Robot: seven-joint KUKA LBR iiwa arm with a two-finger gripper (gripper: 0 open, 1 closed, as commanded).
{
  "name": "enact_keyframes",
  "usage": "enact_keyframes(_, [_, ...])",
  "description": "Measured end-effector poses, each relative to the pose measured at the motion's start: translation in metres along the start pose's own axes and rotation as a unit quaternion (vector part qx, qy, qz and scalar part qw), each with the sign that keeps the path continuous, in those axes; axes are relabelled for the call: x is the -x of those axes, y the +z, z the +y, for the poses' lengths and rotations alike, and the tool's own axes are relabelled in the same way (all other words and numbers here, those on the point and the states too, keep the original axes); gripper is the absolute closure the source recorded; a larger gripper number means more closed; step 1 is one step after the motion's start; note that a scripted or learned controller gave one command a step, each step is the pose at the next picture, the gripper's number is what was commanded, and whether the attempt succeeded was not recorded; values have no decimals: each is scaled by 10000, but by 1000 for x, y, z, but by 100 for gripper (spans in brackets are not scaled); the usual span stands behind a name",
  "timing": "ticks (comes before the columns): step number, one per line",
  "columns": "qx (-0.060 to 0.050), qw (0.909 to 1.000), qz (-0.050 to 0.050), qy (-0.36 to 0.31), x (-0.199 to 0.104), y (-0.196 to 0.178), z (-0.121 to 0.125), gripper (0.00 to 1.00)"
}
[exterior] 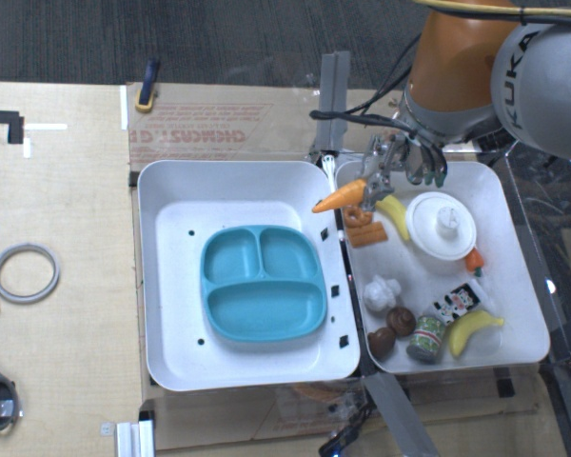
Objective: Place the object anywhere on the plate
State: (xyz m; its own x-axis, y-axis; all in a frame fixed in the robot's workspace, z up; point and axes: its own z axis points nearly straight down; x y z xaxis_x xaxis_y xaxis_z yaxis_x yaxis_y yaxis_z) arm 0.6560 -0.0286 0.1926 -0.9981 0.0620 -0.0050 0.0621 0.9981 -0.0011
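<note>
clearly the gripper was clamped on the thick end of the orange carrot, with the carrot between its fingers. the carrot hung up and to the right of the blue plate, over the rim between the two bins, and its tip pointed toward the plate. to my judgement the carry step was in hand. to do it well, the arm should travel left and toward the near side until the whole carrot is above a compartment of the plate, then lower before releasing, because the round carrot may roll off.
</note>
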Motion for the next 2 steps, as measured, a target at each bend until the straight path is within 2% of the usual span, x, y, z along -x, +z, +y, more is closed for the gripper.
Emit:
enact_keyframes(1, [7, 9997, 22, 259, -97, 0, 73, 100])
enact_keyframes(2, [6, 9997, 22, 258, -97, 0, 73, 0])
